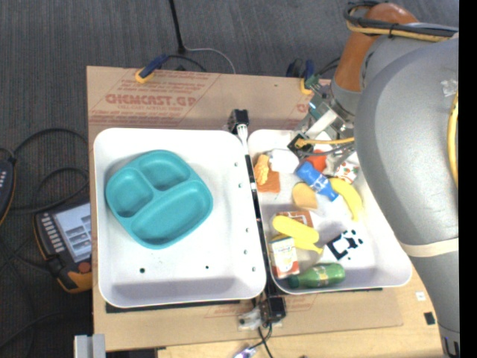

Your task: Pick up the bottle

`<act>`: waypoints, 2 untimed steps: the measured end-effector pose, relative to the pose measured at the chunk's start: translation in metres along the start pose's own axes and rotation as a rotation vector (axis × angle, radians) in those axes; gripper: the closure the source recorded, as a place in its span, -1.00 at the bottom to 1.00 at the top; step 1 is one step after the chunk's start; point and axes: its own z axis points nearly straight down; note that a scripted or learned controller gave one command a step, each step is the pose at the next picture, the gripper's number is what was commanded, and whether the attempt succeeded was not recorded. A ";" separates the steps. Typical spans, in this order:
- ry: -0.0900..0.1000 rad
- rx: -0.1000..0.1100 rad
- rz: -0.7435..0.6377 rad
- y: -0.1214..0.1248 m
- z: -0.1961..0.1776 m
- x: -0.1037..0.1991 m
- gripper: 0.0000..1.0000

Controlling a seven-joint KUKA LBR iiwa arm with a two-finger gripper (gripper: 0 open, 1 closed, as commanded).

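The green bottle point(320, 275) lies on its side against the near wall of the right bin point(391, 263). My gripper point(323, 145) hangs over the far end of the same bin, above a small red item point(318, 162) and a blue-and-white piece point(316, 181). The bottle is far from the gripper, at the opposite end of the bin, with nothing on top of it. The big grey arm covers the bin's right edge.
Around the bottle are a small printed box point(283, 256), a yellow toy point(295, 230), a black-and-white cube point(344, 244), a banana point(348, 198) and an orange item point(263, 171). The left bin point(119, 274) holds a teal divided plate point(158, 197).
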 end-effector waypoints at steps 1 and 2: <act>0.016 -0.018 0.095 0.001 0.069 -0.019 -1.00; 0.006 -0.005 0.367 0.004 0.097 -0.054 -1.00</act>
